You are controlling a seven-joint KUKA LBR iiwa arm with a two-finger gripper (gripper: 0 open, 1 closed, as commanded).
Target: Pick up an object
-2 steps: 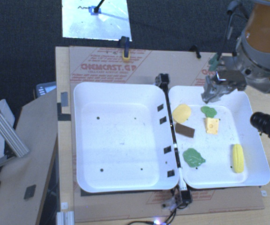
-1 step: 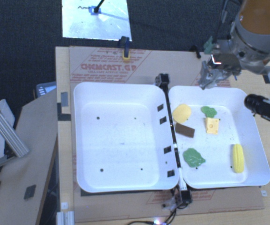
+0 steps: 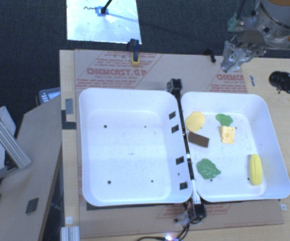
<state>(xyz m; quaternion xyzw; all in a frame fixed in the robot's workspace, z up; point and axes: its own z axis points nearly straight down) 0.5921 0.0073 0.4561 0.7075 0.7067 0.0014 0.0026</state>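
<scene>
Bench with two shallow white bins side by side under a slanted overhead camera.

Left bin (image 3: 129,149): bare white floor with a few dark specks.

Right bin (image 3: 265,129): six small items.
- Yellow round piece (image 3: 195,120), far left corner area, near the divider between the bins.
- Brown flat block (image 3: 198,140), just near-side of the yellow round piece, close beside it.
- Small green leafy piece (image 3: 224,119), far middle of the bin.
- Pale yellow cheese-like wedge (image 3: 227,134), just near-side of the small green piece.
- Larger green leafy piece (image 3: 207,168), near left part of the bin.
- Yellow corn-like cob (image 3: 255,169), near right, lying lengthwise along the right wall.

Gripper (image 3: 231,64): hangs above the bench beyond the far edge of the right bin, over the printed cardboard sheet (image 3: 114,70). Whether it is apart or together cannot be told from here. Nothing is seen in it. All six items lie on the near side of it, well apart from it; the small green piece and the yellow round piece are the closest.
</scene>
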